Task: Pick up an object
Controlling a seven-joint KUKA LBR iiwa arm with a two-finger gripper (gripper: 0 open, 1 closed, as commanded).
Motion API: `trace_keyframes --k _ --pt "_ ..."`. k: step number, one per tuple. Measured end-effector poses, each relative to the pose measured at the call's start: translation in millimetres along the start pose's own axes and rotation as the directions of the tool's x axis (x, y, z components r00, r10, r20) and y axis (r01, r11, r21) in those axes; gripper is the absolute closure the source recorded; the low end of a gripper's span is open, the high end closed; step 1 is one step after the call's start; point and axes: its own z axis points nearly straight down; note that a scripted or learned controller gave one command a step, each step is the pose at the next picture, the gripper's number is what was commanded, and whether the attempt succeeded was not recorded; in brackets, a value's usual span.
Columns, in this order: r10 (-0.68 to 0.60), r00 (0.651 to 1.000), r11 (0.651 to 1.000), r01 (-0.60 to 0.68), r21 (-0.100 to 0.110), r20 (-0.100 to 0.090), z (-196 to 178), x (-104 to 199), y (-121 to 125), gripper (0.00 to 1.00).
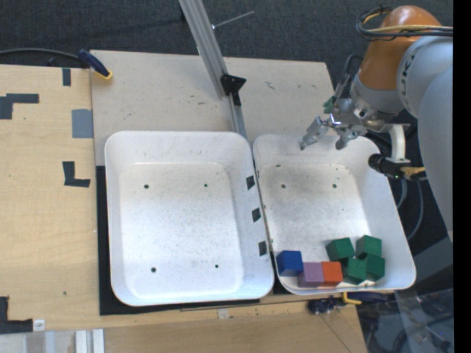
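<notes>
From my seat I see the gripper (322,140) hanging over the far rim of the right bin (383,197), its two fingers (306,141) spread apart with nothing between them. The grey arm (427,72) comes in from the right, its orange band (390,46) sitting just above the wrist. Everything I could pick lies well apart from the claw, bunched in the near corner of that same bin: a blue block (290,262) at the left of the group, a purple block (313,273) touching its right side, an orange block (332,272) just beside that, and a cluster of green blocks (358,257) packed together at the right; I count perhaps four green ones, though they overlap too much for me to be sure. The left bin (118,197) sits touching the right one along their shared edge. A metal rail (210,46) runs down at a slant from the top of the view toward the gap between the bins.
</notes>
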Motion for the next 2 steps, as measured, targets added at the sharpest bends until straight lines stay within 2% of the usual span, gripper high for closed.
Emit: trace_keyframes --k 1,2 --pt "0.0 1.0 1.0 0.0 0.0 0.0 53 9 -6 0.0" --pt "-0.001 1.0 1.0 0.001 -0.006 0.001 39 9 -5 1.0"
